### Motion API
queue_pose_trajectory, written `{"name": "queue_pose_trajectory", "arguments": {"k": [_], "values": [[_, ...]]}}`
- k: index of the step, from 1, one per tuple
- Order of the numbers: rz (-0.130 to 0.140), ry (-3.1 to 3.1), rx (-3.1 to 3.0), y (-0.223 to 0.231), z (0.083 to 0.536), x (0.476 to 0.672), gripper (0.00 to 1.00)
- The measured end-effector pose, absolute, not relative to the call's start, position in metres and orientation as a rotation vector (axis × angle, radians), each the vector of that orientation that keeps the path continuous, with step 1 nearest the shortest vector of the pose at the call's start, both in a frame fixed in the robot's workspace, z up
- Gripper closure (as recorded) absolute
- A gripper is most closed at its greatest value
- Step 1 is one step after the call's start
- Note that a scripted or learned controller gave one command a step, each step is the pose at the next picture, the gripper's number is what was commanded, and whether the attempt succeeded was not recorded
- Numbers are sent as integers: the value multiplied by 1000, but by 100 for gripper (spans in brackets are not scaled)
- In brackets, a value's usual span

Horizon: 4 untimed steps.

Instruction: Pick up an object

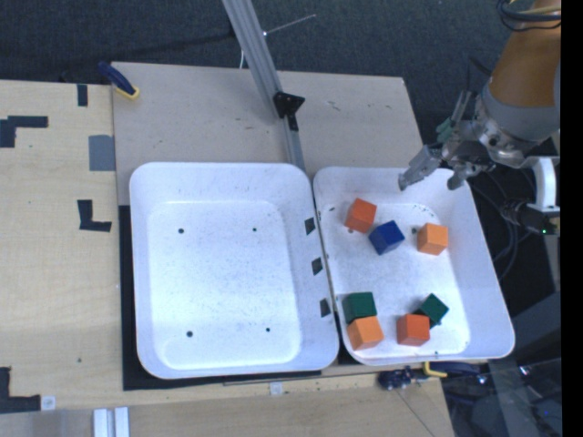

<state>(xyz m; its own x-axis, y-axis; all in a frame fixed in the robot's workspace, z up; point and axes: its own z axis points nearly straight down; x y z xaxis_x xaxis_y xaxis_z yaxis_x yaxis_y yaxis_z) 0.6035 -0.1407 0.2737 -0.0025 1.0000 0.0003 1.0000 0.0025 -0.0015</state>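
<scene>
While the arm hangs in from three o'clock, its fingers (431, 175) are spread wide apart with nothing between them, poised over the far rim of the right bin (485, 271). Seven blocks are scattered in that bin: an orange cube (361, 215) at eleven o'clock, a blue cube (386, 237) just beside it, another orange block (433, 238) at two o'clock. Down at six o'clock a green cube (359, 305) touches an orange one (366, 331), with a red-orange cube (413, 329) and a dark green block (434, 309) close together. The left bin (146, 244) shares the desk (55, 244).
</scene>
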Motion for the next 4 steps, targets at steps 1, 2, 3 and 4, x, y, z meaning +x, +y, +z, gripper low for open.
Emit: {"name": "queue_pose_trajectory", "arguments": {"k": [1,2,3,4], "values": [[1,-2224,-2217,-141,274,603,0],[9,-2219,-2217,-142,209,605,0],[7,-2220,-2216,-137,164,602,0],[8,-2221,-2215,-133,116,608,0]]}}
